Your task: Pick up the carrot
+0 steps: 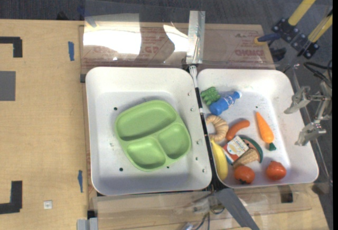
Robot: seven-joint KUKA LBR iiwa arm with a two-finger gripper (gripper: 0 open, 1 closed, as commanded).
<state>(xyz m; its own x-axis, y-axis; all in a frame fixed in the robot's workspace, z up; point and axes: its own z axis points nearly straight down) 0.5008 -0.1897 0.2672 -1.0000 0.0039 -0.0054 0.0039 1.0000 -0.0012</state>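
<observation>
The carrot [264, 127] is a small orange cone with a green stub at its near end. It lies in the right bin [274, 83], toward the right wall, with its tip pointing to the far side. It rests flat on the bin floor. An orange sausage [237, 127] lies to its left and a red tomato [275, 170] just in front of it. Nothing touches or covers the carrot.
The right bin also holds a green toy [209, 95], a blue bottle [227, 101], a croissant [218, 125], a banana [219, 159], a cone [249, 156] and a second red fruit [243, 173]. A green divided plate [153, 134] sits in the left bin [100, 91]. Metal clamps [309, 112] stand at the right rim.
</observation>
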